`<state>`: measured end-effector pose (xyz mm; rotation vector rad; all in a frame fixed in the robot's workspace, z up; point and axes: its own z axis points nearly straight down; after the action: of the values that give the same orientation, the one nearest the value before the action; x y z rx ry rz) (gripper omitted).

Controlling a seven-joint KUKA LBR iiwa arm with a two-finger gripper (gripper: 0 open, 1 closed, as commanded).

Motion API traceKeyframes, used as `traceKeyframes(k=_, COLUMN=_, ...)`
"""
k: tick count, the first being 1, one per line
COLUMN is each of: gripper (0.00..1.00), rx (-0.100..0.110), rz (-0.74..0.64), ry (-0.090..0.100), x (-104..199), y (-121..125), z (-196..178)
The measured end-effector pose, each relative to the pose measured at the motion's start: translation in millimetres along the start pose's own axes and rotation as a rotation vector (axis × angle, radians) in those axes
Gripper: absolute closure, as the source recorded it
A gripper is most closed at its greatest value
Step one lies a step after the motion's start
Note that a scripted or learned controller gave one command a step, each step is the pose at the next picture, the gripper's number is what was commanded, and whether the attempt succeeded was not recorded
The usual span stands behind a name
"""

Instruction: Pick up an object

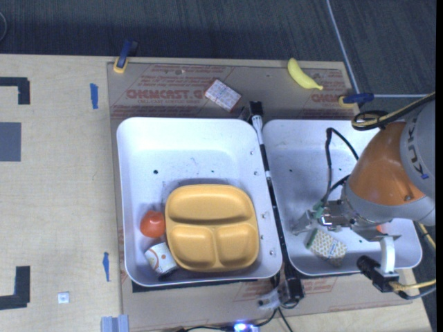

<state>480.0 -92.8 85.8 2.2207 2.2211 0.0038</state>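
My gripper is low over the front of the right bin, under the grey arm and its orange band. A small pale object with a green and yellow pattern lies on the bin floor right against the gripper's front side. Whether it is touched or gripped I cannot tell. In the left bin a yellow compartment tray lies at the front. A red-orange ball-like thing and a small white and orange cup-like thing sit at the tray's left edge.
A yellow banana and a small patterned pad lie on the cardboard behind the bins. Blue clamps hold the cardboard's back corners. Black cables loop from the arm over the right bin's back half.
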Motion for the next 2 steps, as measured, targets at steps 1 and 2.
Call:
traceKeyframes(k=1, gripper=1.0, rx=-0.005, rz=0.001, ry=-0.001, x=-0.1, y=1.5, z=-10.2)
traceKeyframes(k=2, gripper=0.0, rx=-0.004, rz=0.001, ry=-0.001, x=-0.1, y=1.4, z=-10.2)
